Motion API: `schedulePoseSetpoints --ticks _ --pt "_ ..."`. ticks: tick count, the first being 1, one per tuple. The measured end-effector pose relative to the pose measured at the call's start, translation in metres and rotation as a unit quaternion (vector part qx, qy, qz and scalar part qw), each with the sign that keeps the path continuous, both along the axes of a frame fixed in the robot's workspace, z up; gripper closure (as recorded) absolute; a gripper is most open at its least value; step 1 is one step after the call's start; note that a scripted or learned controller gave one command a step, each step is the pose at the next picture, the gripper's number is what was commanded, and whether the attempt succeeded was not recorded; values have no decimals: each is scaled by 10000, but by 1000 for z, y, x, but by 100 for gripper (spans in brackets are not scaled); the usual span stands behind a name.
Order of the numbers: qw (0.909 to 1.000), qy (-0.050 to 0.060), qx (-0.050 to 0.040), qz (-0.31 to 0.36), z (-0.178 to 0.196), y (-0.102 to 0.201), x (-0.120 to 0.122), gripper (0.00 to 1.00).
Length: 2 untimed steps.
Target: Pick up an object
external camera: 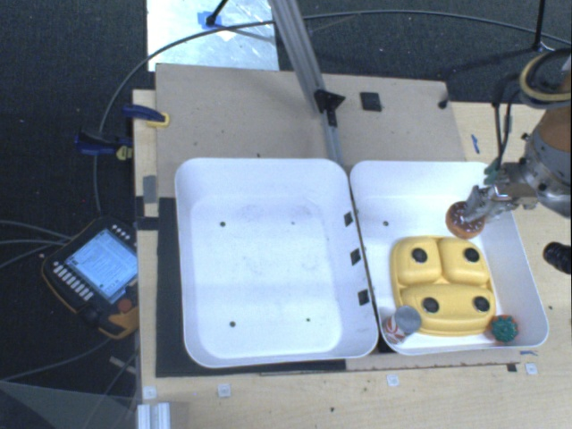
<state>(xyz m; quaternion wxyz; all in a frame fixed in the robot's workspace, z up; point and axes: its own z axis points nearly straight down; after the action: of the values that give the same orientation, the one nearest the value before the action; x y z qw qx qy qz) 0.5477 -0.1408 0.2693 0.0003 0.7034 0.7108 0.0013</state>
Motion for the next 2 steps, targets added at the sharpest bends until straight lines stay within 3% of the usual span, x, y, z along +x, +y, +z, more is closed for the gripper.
schedulePoseSetpoints --ticks 2 --pt "10000 1 -2 -4 -15 86 24 100"
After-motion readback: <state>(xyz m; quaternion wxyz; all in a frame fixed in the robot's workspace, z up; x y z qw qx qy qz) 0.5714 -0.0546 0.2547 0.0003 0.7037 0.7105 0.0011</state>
